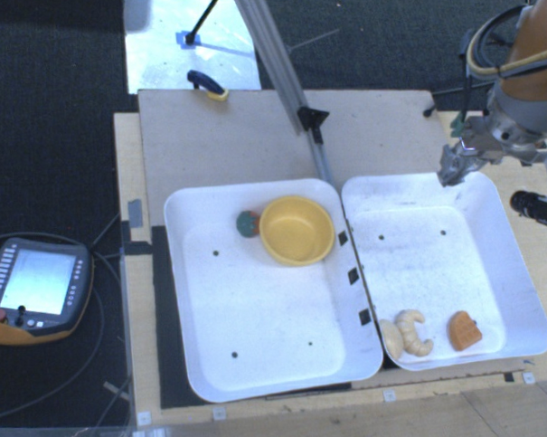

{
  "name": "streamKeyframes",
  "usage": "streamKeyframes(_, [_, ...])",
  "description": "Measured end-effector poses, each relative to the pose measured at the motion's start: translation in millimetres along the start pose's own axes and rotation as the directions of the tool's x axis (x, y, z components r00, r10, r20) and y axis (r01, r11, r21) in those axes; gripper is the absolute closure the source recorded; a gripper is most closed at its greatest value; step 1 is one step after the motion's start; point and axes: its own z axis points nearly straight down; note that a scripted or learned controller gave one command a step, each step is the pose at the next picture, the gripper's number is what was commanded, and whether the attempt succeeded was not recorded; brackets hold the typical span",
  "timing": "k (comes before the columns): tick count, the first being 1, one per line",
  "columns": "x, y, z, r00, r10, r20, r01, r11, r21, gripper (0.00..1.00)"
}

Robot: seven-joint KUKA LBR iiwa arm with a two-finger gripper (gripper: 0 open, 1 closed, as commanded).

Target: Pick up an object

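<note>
Above the far right corner of the right bin (520, 275), the gripper (452, 173) hangs at the end of the grey arm (521, 84), and nothing is seen between its fingers; whether they stand apart or together cannot be told from this view. Candidate objects lie along the near edge of the right bin: a pale curled piece (414, 332) close to the near left corner, with a cream rounded piece (391, 338) touching its left side, and an orange piece (464, 330) set apart to their right. The left bin (207, 352) carries a yellow bowl (297, 230) against its far edge, with a small green object (247, 224) touching the bowl's left side. The step in hand appears to be the approach. The orange piece is judged the cleanest target, since it stands clear of its neighbours and of the bin wall. Travel across the right bin toward its near edge, centre over the piece, align the fingers across its narrow span, then descend straight. Avoid the two touching pale pieces, where one finger would likely strike the neighbour.
</note>
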Motion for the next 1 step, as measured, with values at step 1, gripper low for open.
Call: streamKeyframes(1, [38.1,-18.6,2.5,1.000,-0.002,-0.001,0.002,1.000,0.004,1.00])
